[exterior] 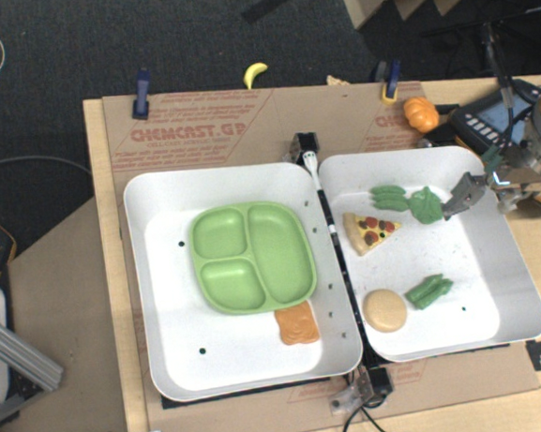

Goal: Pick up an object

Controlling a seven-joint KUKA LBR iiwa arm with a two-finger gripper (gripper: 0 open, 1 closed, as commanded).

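Gripper [464,193] sits low in the right bin [512,283], one dark finger angled down-left toward the green toy [410,202]; its tip looks to be touching the toy's right end, though I can't tell if the grip is released or clenched, and nothing visibly sits between fingers.

Risks: a tip landing beside the toy could just shove it toward the pizza slice [371,230], which lies just left of it. The toy is lumpy and irregular, so a pinch may slip off.

Further below-left of the gripper: a green pod [430,291] and a tan bun [386,309]. Bins are smooth white plastic, so things likely slide. Left bin [160,295] holds a green tray [253,256] and an orange piece [298,325]. Bins rest on a cardboard sheet [197,127] clamped to the bench, dark carpet beyond.
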